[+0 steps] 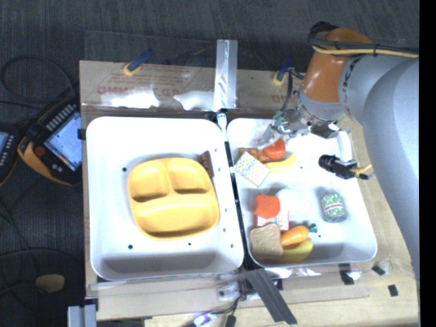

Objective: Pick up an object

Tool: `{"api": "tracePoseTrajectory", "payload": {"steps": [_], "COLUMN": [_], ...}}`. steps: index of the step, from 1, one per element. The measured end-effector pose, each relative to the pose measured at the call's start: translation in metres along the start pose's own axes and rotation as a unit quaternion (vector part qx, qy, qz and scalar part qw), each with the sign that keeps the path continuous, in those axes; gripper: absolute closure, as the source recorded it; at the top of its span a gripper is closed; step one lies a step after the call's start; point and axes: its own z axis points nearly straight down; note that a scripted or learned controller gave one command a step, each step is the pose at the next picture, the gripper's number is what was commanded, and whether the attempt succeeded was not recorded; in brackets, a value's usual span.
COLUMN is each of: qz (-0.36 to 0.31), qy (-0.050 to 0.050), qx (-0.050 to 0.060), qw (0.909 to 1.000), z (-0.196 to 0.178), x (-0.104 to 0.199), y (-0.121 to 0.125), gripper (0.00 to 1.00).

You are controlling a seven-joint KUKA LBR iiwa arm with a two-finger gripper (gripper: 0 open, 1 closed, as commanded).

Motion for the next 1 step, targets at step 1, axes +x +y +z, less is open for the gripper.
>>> {"api": "tracePoseTrajectory", "payload": {"steps": [1], "qz": [0.053], "qy": [0.001], "qx": [0.011], "qw": [0.9985], "z": [-0.0814], "x": [0.0643], "y": [0.0072], "gripper": [1.0]}}
